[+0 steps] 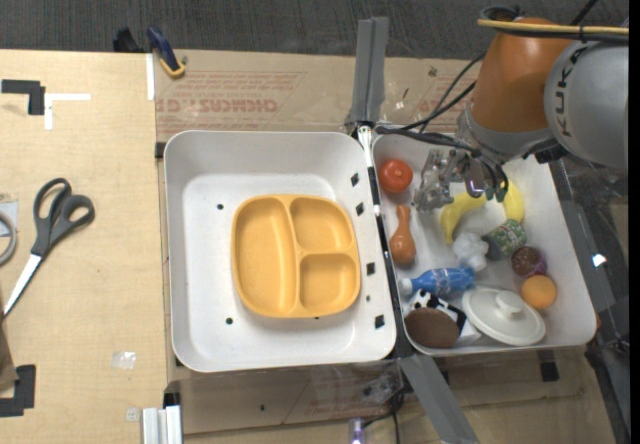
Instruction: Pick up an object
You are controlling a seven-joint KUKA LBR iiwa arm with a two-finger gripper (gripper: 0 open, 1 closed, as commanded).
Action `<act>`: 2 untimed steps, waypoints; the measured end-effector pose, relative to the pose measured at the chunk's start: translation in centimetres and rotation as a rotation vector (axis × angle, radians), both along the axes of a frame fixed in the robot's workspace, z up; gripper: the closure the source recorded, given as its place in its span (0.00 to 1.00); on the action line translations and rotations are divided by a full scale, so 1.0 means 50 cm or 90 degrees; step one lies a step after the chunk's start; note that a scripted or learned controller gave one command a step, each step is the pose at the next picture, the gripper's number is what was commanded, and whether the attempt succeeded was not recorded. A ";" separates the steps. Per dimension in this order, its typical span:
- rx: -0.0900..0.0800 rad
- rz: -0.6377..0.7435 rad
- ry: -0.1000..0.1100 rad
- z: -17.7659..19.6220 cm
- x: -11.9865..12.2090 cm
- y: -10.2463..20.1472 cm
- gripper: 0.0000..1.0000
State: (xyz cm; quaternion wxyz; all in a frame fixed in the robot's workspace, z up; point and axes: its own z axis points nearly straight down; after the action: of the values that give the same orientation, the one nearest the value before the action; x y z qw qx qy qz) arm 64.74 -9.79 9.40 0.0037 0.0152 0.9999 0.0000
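A: Where's the gripper [437,187]?
B: Upper part of the right bin [560,222], low over the yellow banana [458,215]. We can't tell its state.
A: Other objs?
B: Red tomato [396,175] just left of it; white lid [505,315] at lower right. Yellow tray [296,255] sits in the left bin [190,262].

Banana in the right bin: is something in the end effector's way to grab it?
Nothing visible blocks it. The end effector hangs just above and left of the banana, whose top is bare. The tomato sits off to the left.
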 end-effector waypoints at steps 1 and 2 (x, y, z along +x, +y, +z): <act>0.000 -0.068 0.001 0.306 -0.009 -0.075 1.00; 0.000 -0.068 0.001 0.305 -0.009 -0.074 0.00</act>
State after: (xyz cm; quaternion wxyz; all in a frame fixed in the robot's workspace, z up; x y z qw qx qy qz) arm 64.28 -13.51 24.64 0.0025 0.0683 0.9977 -0.0003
